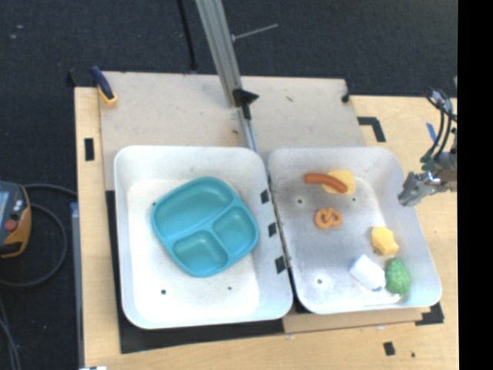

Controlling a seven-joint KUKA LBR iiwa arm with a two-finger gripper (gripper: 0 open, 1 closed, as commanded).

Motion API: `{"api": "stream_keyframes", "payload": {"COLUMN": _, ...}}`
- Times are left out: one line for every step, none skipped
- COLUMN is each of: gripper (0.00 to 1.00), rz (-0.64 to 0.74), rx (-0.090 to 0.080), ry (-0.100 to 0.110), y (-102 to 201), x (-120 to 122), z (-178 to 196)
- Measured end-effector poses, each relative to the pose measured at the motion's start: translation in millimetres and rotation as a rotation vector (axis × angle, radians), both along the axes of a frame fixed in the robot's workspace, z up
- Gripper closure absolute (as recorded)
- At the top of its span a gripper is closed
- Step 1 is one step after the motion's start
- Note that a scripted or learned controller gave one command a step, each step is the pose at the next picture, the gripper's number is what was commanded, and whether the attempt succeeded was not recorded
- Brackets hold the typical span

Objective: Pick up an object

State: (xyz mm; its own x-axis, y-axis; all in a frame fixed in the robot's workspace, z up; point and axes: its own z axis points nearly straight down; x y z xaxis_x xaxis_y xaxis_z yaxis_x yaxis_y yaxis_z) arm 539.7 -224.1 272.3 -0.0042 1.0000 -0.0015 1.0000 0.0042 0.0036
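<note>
The right bin point(308, 287) holds several small items: a hot dog in a yellow bun point(329, 180) near the back, an orange pretzel point(328, 219) in the middle, a yellow piece point(384, 241) to the right, a white block point(367, 271) and a green leafy piece point(397, 277) at the front right corner. My gripper point(414, 188) hangs at the right rim of this bin, to the right of the hot dog and above the yellow piece. Nothing shows between its fingers.
The left bin point(139, 299) holds a teal divided plate point(204, 226). A slanted aluminium post point(222, 48) rises behind the bins, with a thin rod along the divider. A blue and orange clamp point(103, 85) sits at the bench's back left corner.
</note>
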Motion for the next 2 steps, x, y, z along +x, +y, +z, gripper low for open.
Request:
{"api": "stream_keyframes", "payload": {"gripper": 1.00, "rz": 0.003, "rx": 0.001, "ry": 0.002, "y": 54, "x": 17, "z": -12}}
{"api": "stream_keyframes", "payload": {"gripper": 1.00, "rz": 0.003, "rx": 0.002, "ry": 0.002, "y": 101, "x": 24, "z": -22}}
